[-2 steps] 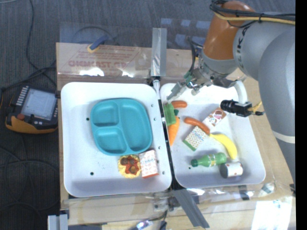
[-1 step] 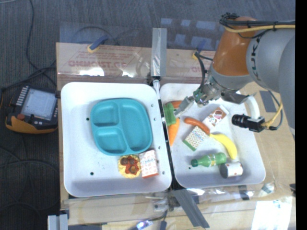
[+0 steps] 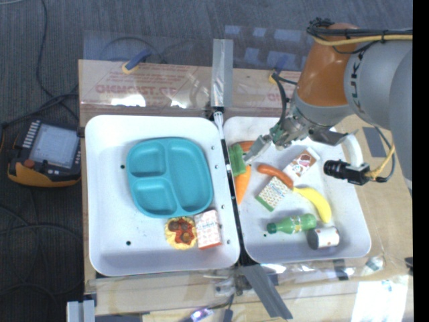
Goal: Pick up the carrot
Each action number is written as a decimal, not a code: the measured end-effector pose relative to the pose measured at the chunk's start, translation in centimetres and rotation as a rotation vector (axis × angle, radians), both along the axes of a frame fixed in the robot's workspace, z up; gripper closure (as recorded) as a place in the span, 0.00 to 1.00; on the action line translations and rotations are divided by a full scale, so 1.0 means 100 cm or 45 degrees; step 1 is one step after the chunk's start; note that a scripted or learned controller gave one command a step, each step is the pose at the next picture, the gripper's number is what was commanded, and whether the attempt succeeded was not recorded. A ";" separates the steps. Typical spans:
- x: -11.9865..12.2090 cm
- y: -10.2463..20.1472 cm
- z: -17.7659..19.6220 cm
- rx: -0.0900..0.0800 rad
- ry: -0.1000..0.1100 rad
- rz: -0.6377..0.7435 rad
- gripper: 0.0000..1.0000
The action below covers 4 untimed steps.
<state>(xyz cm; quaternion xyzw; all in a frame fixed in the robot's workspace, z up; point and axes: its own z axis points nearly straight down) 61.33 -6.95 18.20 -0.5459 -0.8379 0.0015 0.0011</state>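
Above the right bin [image 3: 348, 243], the gripper [image 3: 258, 146] hovers just beside the carrot [image 3: 240, 178] lying against the left wall; its finger state cannot be told.

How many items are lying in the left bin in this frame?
3: a blue divided plate in the middle, a pizza slice at the front, and a small carton beside the pizza slice. Nothing looks stacked, so probably none hidden.

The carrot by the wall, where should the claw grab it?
Probably on the orange body of the carrot, coming straight down from above. It lies flat and lengthwise against the right bin's left wall, so the claw likely can't straddle its width; the body's free lower end looks easier.
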 end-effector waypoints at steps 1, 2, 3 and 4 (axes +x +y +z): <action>0.038 0.003 0.002 -0.001 -0.003 0.282 0.00; -0.030 -0.031 -0.089 0.001 -0.003 0.166 0.00; -0.030 -0.031 -0.082 0.006 -0.002 0.163 1.00; -0.084 0.062 -0.001 0.000 0.003 -0.231 1.00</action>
